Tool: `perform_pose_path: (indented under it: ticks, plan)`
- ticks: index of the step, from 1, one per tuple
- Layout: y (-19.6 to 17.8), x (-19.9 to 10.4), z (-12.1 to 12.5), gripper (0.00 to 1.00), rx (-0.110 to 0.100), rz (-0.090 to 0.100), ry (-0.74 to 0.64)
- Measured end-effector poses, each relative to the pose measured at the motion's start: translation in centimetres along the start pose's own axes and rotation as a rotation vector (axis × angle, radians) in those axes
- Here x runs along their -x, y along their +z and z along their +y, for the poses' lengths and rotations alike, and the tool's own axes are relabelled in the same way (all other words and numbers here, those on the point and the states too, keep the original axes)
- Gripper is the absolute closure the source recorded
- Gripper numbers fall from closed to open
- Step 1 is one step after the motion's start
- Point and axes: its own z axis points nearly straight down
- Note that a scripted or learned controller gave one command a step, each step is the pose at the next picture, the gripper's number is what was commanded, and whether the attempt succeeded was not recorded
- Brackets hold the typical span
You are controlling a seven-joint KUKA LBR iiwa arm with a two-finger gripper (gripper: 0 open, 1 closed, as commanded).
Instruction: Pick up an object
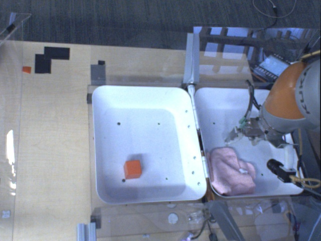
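The crumpled pink cloth (231, 171) lies in the right white bin (220, 102), just below and slightly left of our two-finger gripper (244, 130), its long axis across the bin. We cannot tell the gripper's state. A small orange block (133, 169) sits well left, in the left white bin (140, 97).

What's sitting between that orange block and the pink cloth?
In the camera view, bare white bin floor, then the two bins' adjoining rims lie between the orange block and the pink cloth.
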Motion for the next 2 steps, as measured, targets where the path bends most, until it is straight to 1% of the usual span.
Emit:
perform_pose_path:
  ticks: [1,2]
  plan:
    - [1.4,-3.1,-5.5,0.0,0.018,-0.004,-0.017]
    - [0.3,-3.0,-5.1,1.0,0.025,-0.007,-0.018]
